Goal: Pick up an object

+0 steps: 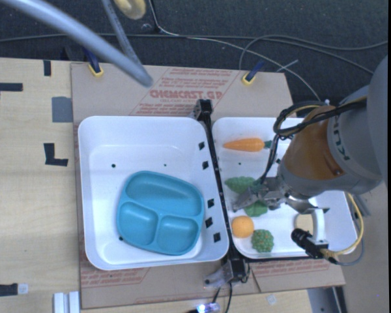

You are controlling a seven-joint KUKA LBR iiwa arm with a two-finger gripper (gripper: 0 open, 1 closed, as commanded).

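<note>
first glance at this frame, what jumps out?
The blue divided tray lying in the left bin draws the eye first. Next comes the grey arm with its orange band, reaching over the right bin, its gripper down at a leafy green item. Around it lie an orange carrot near the far wall, and an orange ball beside a green bumpy piece near the front wall.

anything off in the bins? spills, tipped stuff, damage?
Nothing stands out. The blue tray lies flat in the left bin. In the right bin, the carrot, orange ball and green pieces lie loose but inside. The gripper is down at the leafy green.
</note>
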